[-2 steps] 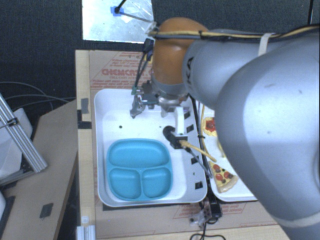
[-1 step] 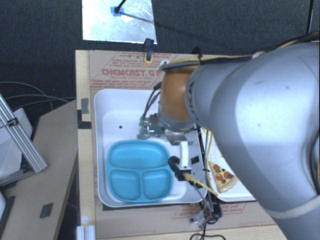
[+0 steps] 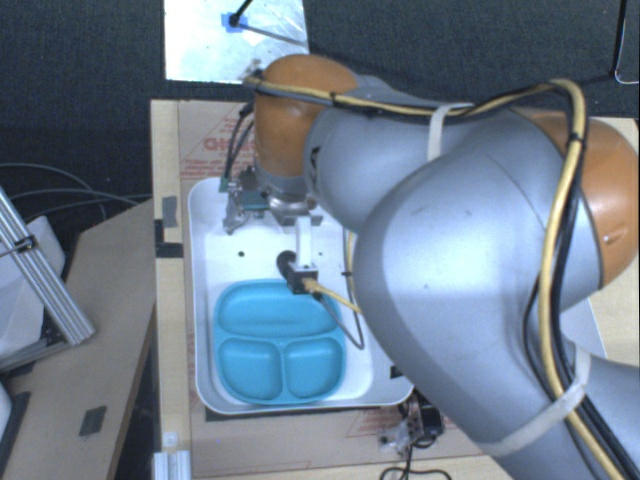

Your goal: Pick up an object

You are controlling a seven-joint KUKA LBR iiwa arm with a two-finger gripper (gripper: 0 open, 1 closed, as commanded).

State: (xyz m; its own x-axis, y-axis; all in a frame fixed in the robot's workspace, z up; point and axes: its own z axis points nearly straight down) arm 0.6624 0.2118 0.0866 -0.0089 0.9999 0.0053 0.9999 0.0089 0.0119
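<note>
Far out to the gripper's left, a ribbed aluminium rail leans across a flat tan board, matte and plain. Closer in, a sheet of brown cardboard with faded red print lies under the white bin, a shallow, smooth plastic tub with rounded corners. The gripper hangs over the far end of that bin, a small cluster of grey metal under the glossy orange band; from here I cannot tell whether it is spread or pressed together, and I see nothing caught in it. Nearer the camera than the gripper and clear of it, the blue tray lies flat on the bin floor: soft-edged, moulded plastic, one wide compartment on the gripper's side and two smaller ones behind it. A tiny dark speck sits on the bare white floor between tray and gripper. Beyond the gripper, past the bench edge, a crinkled silvery sheet rests on dark cloth. To the gripper's right, the thick, smooth grey arm bulks over the bench and covers that side of it.
</note>
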